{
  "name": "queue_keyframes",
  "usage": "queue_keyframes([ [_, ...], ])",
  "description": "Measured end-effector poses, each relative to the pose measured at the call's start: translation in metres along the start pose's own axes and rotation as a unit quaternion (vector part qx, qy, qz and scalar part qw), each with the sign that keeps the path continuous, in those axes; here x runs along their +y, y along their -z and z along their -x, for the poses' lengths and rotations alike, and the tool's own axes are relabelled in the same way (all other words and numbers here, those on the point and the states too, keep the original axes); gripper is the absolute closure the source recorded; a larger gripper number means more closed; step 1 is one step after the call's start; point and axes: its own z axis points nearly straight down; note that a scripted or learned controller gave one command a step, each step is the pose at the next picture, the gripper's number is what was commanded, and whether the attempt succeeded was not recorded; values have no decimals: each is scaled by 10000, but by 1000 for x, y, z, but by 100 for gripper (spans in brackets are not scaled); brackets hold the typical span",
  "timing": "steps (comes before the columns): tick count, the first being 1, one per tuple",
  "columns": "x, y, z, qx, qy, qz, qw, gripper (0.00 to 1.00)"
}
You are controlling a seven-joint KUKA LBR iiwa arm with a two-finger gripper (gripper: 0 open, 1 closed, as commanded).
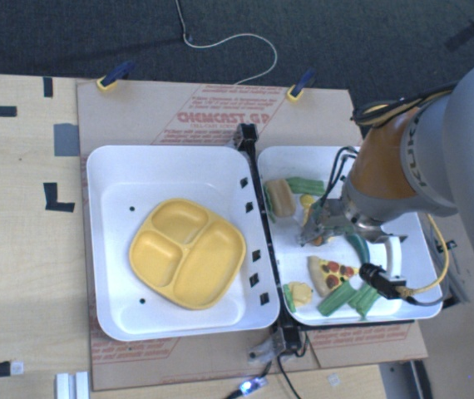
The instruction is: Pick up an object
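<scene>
Down in right-hand shallow white bin (420, 223) among toy food, two-finger gripper (313, 235) near pizza slice toy (330, 271), claw state unreadable, nothing lifted yet

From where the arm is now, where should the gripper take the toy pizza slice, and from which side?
Probably from straight above, fingers closing across the wide crust end of the pizza slice, which lies flat in the right bin. Its upper left edge looks free, while the green pieces crowd its lower right. The gripper is just above it, so a short move should do.
</scene>
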Motion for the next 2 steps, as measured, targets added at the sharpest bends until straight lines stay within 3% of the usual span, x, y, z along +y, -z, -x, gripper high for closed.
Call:
queue_keyframes([
  [2, -2, 99, 8, 1, -5, 10, 10000, 100],
])
